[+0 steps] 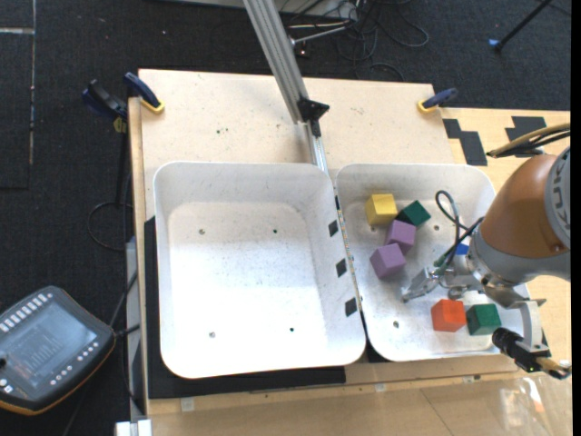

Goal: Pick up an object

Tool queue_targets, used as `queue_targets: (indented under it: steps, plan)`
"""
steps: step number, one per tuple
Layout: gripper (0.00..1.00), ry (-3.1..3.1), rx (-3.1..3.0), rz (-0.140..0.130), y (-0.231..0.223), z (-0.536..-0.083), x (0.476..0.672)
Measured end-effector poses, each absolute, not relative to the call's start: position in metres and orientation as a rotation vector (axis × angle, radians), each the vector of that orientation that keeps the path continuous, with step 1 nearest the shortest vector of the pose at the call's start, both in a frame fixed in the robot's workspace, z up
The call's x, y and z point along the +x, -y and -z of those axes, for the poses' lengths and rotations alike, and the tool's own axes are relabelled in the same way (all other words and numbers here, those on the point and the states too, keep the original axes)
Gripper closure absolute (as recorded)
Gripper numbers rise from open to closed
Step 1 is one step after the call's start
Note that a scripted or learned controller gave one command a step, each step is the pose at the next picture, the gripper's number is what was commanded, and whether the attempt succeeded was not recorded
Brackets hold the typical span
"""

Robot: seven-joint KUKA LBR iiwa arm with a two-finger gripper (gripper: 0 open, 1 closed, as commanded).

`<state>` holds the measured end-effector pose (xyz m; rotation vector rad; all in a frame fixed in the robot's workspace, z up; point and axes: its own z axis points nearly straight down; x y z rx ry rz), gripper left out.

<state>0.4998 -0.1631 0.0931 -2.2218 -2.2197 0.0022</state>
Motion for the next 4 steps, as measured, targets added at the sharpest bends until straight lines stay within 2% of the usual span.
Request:
queue_targets:
  steps: [1, 4]
  plan:
    - [1.0, 2.223, -2.223, 0.003, 0.163, -0.106, 0.501]
    - [1.0, 2.231, -2.223, 0.005, 0.169, -0.259, 0.515]
